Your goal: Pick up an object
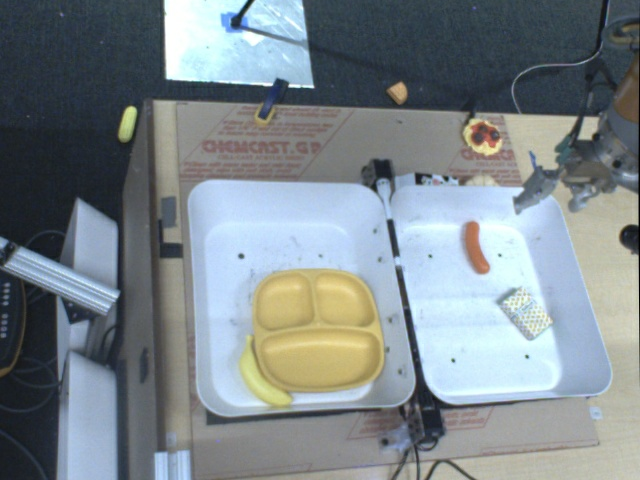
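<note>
Spread apart with nothing between them, the two fingers of the gripper (553,190) are seen at the far right corner of the right bin (580,298), hanging over its rim. One finger (527,194) points toward the bin's far edge, the other sits just to its right. Behind them the grey arm (622,158) is carried in from the right side of the bench.

Inside the right bin, an orange sausage-shaped toy (477,246) is laid near the far edge, roughly midway across, well apart from the gripper. A small patterned packet (526,313) is placed nearer the right edge, about halfway down the bin.

In the left bin (215,268), a yellow divided tray (317,328) is set against the near edge, and a yellow banana (259,378) is tucked along the tray's near left corner, touching it.

On the bench beyond the bins, a small round toy with red pieces (483,135) is found near the far right corner. A yellow-headed clip (268,104) is held at the far edge of the brown board under the bins.
</note>
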`<state>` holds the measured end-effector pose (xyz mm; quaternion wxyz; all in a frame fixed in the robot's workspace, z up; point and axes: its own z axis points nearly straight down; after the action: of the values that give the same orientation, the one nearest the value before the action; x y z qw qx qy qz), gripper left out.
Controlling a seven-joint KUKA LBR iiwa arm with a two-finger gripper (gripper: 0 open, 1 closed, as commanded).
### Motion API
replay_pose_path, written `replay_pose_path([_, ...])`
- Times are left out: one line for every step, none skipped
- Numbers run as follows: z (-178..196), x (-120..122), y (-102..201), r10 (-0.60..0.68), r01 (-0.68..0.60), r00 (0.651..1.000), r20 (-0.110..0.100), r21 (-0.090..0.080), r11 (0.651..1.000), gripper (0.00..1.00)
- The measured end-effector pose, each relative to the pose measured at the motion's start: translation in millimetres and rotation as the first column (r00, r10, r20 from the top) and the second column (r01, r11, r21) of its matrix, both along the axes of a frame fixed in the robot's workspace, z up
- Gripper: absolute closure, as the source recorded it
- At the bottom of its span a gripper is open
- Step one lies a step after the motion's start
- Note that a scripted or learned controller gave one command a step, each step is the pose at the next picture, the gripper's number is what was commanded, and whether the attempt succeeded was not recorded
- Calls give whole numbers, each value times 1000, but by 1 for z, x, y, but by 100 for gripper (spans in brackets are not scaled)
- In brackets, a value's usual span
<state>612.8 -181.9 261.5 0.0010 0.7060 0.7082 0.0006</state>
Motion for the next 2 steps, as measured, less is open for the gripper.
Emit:
replay_pose_path([-91, 33, -3, 2, -2, 1000, -3, 1, 1000, 0])
replay_pose_path([-162, 39, 13, 1, -1, 1000, -3, 1, 1000, 0])
